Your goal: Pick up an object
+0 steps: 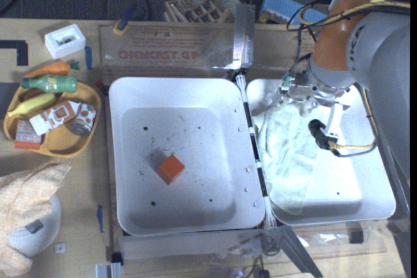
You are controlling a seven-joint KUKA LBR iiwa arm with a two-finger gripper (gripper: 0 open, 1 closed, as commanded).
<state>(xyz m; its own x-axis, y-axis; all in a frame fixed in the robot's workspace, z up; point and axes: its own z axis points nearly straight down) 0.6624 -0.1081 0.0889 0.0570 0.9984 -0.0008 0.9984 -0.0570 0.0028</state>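
Observation:
An orange cube [171,168] lies on the floor of the left bin [130,101], a little left of its middle. A crumpled pale, see-through sheet [287,146] covers the left half of the right bin [365,198]. My gripper [300,96] hangs over the far left part of the right bin, just above the top edge of that sheet. The grey arm with its orange band [333,42] reaches in from the upper right. The wrist and a black cable [320,132] hide the gripper's tip.
A yellow bowl [13,130] full of toy food and packets stands left of the bins. A white box [64,40] sits at the back left and a beige cloth [29,195] at the front left. A clear plastic panel [169,52] lies behind the left bin.

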